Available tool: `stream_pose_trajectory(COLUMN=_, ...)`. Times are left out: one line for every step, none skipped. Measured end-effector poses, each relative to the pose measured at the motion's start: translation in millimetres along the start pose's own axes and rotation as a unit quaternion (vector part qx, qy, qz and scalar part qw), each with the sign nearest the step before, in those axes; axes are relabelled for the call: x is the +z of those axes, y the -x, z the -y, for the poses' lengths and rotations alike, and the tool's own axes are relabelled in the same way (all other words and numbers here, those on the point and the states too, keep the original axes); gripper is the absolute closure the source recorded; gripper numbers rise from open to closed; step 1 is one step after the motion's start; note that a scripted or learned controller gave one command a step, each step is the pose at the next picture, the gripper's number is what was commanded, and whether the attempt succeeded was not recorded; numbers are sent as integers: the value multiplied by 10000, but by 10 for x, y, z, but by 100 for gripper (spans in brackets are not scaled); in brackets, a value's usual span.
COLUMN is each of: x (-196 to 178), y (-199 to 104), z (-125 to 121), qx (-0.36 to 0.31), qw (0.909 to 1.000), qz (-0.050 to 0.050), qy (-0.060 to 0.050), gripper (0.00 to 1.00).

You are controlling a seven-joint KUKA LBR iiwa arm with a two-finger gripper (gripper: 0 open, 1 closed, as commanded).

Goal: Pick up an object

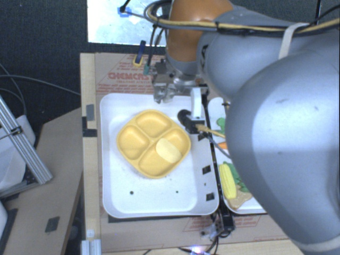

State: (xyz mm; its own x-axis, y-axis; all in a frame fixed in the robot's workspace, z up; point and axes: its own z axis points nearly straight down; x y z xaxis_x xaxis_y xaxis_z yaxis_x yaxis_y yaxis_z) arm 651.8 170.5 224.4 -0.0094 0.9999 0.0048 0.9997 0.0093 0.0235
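A yellow divided plate (153,142) lies in the middle of the left white bin (119,195). A pale yellow oval piece (168,150) rests in the plate's right compartment. My gripper (163,93) hangs over the far edge of the left bin, just beyond the plate's far rim, and nothing shows beneath it. In the right bin (249,209), a yellow corn cob (228,179) lies near the front on a tan piece (239,200), with green leafy bits (221,124) and an orange sliver (223,146) further back. The arm hides most of that bin.
The grey arm covers the right side of the view. A divider wall with black clips (207,170) runs between the bins. A cardboard sheet (119,76) lies under the bins. Bare white floor shows at the left bin's front.
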Motion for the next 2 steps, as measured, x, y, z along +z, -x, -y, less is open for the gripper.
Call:
stream_pose_trajectory(x=49, y=-681, z=-181, qx=-2, qw=10000, qz=6, qy=-89, gripper=100)
stream_pose_trajectory(x=-2067, y=-646, z=245, qx=8, qw=10000, qz=-16, qy=-25, gripper=100)
